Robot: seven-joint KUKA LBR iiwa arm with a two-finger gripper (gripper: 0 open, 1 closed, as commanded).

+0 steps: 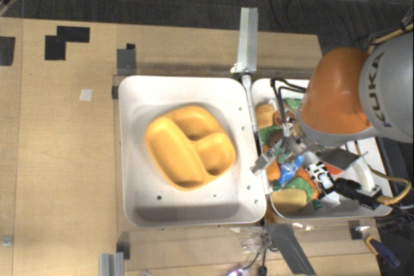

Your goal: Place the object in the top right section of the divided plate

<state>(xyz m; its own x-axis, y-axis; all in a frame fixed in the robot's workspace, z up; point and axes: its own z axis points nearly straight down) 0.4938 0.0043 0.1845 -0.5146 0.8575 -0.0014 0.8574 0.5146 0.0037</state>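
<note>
Right bin (279,209) largely behind arm (343,97)

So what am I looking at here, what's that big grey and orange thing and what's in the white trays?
The grey and orange thing is a robot arm, reaching in from the right. The camera sits above the bench, looking down at a slant. Two shallow white trays sit side by side. The left tray holds a yellow divided plate with nothing in its sections. The right tray is crowded with small, colourful toy-like items. The arm's claw hangs low over that pile, near the wall between the trays. I can't tell whether it has grabbed anything.
</note>
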